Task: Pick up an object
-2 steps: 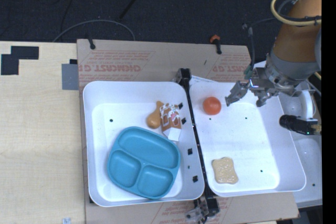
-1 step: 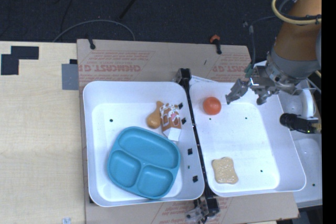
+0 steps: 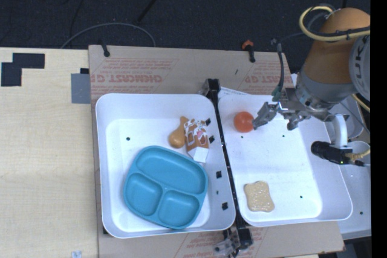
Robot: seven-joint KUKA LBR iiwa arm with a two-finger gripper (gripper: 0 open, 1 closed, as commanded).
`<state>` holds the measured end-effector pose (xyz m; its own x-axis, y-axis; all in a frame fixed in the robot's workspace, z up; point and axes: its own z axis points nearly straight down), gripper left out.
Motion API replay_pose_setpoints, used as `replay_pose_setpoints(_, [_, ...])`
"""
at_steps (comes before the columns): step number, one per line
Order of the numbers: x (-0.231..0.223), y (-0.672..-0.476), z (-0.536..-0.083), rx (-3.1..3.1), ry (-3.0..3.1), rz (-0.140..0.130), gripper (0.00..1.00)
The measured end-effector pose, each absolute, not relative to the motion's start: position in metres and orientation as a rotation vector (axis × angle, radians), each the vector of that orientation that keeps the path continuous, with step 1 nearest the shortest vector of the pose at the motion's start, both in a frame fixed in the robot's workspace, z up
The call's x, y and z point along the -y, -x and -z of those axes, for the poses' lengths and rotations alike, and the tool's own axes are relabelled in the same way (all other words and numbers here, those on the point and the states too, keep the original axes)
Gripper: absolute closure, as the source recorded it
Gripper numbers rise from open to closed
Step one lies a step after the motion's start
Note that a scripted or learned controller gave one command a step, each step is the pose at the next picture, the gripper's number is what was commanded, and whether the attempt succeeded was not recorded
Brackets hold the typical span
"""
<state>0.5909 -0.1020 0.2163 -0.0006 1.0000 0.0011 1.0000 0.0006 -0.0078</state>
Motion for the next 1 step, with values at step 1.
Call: replay_pose_setpoints(1, [0.0969,-0.581,-0.1589,2.217,2.216,-0.007,0.0])
